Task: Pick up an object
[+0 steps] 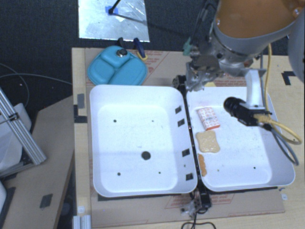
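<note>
Orange band [257, 6] of the grey arm [238, 44] looms closest, blurred, at 1 o'clock of the view. Below it the gripper [199, 82] hangs over the far rim of the right bin [248, 180], at that bin's 11 o'clock corner; open or closed cannot be told, and nothing shows in its grasp.

Right bin, shallow white plastic with rounded corners, holds:
- small packet [208, 118], white with red print too fine to read, lying flat at 10 o'clock of the bin floor
- tan flat piece [208, 142], matte, roughly square, just at 6 o'clock of the packet
- narrow orange-tan strip [202, 165] at 7 o'clock of that piece, against the wall between the bins

Left bin [102, 128], same make, holds one small dark disc [146, 155] near its centre.

Blue moulded plastic container [117, 67] sits on the cardboard [162, 63] at 12 o'clock of the left bin. Red lettering on the cardboard is unreadable. Crinkled silvery sheet [113, 12] lies farther back.
</note>
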Available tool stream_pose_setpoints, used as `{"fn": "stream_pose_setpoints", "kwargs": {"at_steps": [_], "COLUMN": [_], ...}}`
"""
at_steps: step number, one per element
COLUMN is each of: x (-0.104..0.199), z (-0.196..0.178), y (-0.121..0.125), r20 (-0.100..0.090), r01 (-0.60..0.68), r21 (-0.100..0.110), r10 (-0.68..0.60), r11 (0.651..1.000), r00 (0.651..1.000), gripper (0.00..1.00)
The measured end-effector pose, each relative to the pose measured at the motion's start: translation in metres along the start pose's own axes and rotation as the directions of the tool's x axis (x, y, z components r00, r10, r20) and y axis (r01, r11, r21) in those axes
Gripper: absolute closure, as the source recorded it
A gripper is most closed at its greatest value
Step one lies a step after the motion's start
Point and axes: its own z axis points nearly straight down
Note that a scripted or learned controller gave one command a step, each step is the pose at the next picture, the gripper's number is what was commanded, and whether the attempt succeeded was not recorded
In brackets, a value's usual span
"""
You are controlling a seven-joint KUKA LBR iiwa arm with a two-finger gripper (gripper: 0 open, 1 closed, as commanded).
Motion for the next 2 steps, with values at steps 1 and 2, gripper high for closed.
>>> {"fn": "stream_pose_setpoints", "kwargs": {"at_steps": [1,2], "x": [0.042,-0.013], "z": [0.069,0.050], "y": [0.021,-0.016], "r20": [0.002,0.001], "r01": [0.009,0.000], "r21": [0.013,0.008], "r10": [-0.009,0.000], "r11": [1.000,1.000], "r00": [1.000,1.000], "gripper": [1.00,1.00]}}
